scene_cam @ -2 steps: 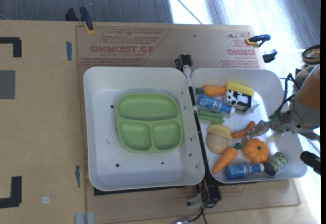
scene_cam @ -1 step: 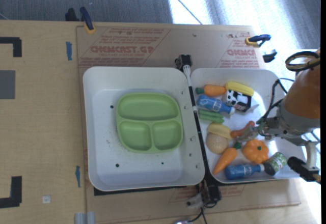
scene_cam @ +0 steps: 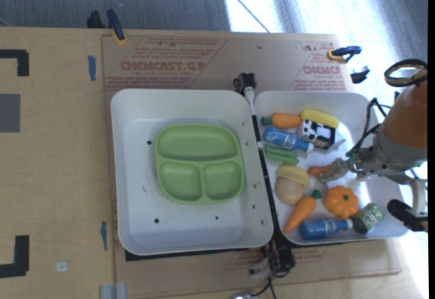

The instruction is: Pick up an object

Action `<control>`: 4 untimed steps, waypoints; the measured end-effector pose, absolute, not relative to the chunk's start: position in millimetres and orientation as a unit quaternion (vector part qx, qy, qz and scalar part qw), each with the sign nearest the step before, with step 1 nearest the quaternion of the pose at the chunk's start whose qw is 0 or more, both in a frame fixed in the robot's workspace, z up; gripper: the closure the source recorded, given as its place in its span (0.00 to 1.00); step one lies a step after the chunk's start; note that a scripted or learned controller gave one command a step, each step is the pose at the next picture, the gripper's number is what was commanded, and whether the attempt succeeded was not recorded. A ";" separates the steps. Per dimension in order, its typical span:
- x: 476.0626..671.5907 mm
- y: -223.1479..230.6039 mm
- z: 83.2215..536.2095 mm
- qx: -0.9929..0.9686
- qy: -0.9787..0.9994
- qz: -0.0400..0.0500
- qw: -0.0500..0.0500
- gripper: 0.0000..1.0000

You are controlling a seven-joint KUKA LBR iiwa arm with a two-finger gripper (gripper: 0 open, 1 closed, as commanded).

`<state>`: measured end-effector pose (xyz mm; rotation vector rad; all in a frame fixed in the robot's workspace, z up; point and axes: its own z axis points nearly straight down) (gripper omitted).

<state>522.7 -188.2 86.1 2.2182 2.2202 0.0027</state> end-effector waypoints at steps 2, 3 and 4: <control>625.7 -186.5 85.3 0.707 0.707 -0.001 0.000 0.00; 659.0 -190.0 83.7 0.704 0.710 -0.013 -0.020 0.00; 643.0 -198.5 85.2 0.706 0.708 0.000 -0.002 0.00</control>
